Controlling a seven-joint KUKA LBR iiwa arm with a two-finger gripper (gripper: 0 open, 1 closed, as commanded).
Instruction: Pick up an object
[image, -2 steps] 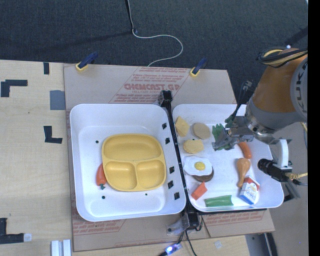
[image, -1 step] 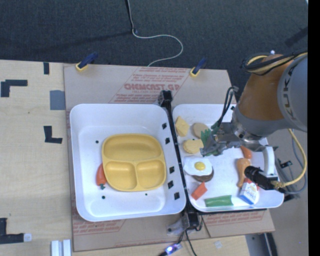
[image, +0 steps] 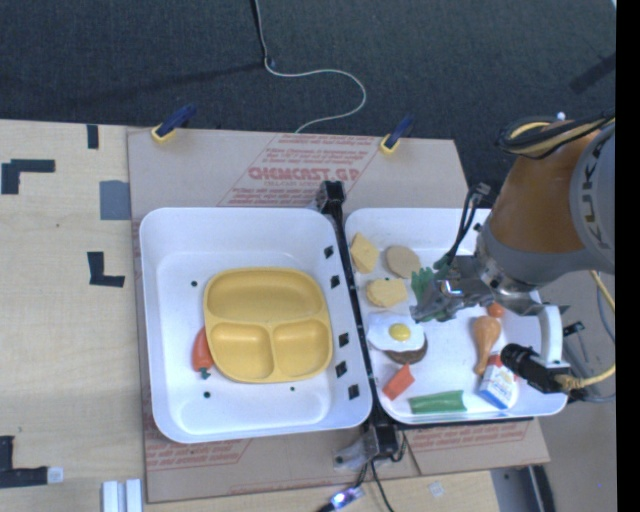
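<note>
Camera view: gripper (image: 432, 300) hangs low in the right bin (image: 455, 225) w/ toy food, beside the fried egg (image: 397, 333), probably lining up a pick. Can't tell finger state. Yellow tray (image: 268, 324) sits in left bin.

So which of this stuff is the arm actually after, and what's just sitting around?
For the job: gripper; right bin's toy food: fried egg, chicken drumstick, green block.

Lying about: yellow divided plastic tray, blue clamps, white cable.
</note>
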